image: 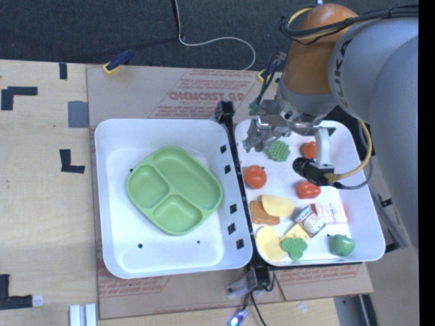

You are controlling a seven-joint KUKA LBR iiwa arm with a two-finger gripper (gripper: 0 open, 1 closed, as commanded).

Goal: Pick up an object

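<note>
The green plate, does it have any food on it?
Empty. The green plate lies flat in the left bin, its three sections bare; the toy food sits in the right bin.

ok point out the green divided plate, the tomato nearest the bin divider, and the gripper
green divided plate (175, 190), camera view, centre ridge
tomato (255, 176), camera view, top of its red skin
gripper (264, 136), camera view, between the fingertips

Matt green plastic tray (175, 189) in smooth white bin (109, 202)

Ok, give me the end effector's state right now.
End effector: cannot be told; it hangs over the right bin, near the green broccoli-like toy.
</note>
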